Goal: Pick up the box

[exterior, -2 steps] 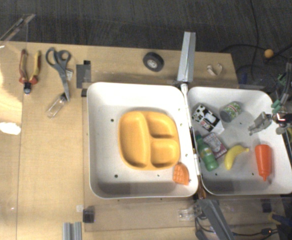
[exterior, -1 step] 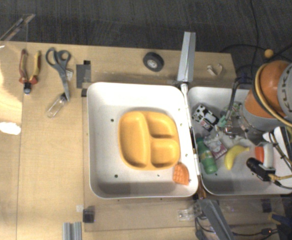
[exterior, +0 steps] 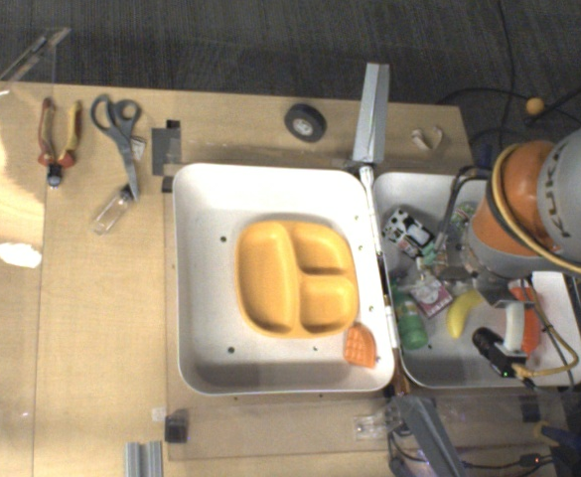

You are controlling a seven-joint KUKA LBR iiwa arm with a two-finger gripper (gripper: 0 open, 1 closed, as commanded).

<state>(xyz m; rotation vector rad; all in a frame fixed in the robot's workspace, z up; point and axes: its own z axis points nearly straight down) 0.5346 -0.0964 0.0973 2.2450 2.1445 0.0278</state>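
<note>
The grey arm (exterior: 558, 197), with its orange band, reaches in from the right and hangs over the right bin (exterior: 558, 371). Its pincer (exterior: 447, 258) sits low among the clutter in the middle of that bin, and whether it is apart or together cannot be told from this slanted view. Just below and slightly left of the pincer lies the box (exterior: 430, 296), a small flat packet with a pinkish face, close to the pincer's tip, though contact cannot be made out. A green bottle (exterior: 410, 326) lies to the box's lower left by the bin wall, and a yellow banana (exterior: 461, 314) lies to its right. A black-and-white toy (exterior: 407, 229) rests further up the bin. The left bin (exterior: 206, 266) holds a yellow divided tray (exterior: 295, 274) and an orange piece (exterior: 361, 346) at its lower right corner. Scissors (exterior: 121, 132) and pliers (exterior: 57, 137) lie on the desk (exterior: 91, 346) to the left.
</note>
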